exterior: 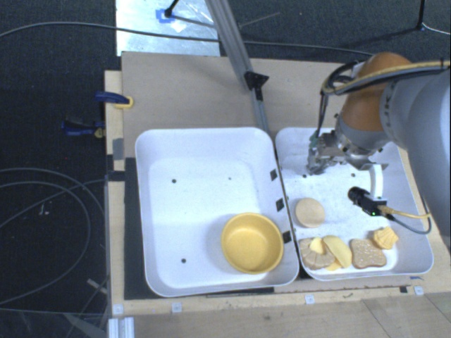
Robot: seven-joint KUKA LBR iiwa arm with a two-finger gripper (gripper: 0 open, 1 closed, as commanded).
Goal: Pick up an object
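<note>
Several small food pieces lie at near end of right bin [416,210]; round tan disc [309,212] sits apart (easiest pick). Gripper [318,162] hovers at far end, nothing between fingers; spread cannot be told. Advice: centre over disc, descend straight. Disc flat, pale, smooth.

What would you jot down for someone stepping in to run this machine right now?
Gripper: low over the far end of the right bin, nothing visibly held; I cannot tell whether it is open or shut.
Right bin: a round tan disc mid-bin; along the near edge a pile of yellow and brown pieces, a toast-like slice and a small yellow piece.
Left bin: a yellow bowl in the near right corner.
Done: nothing picked yet.
Left: grasp and lift one object.
</note>
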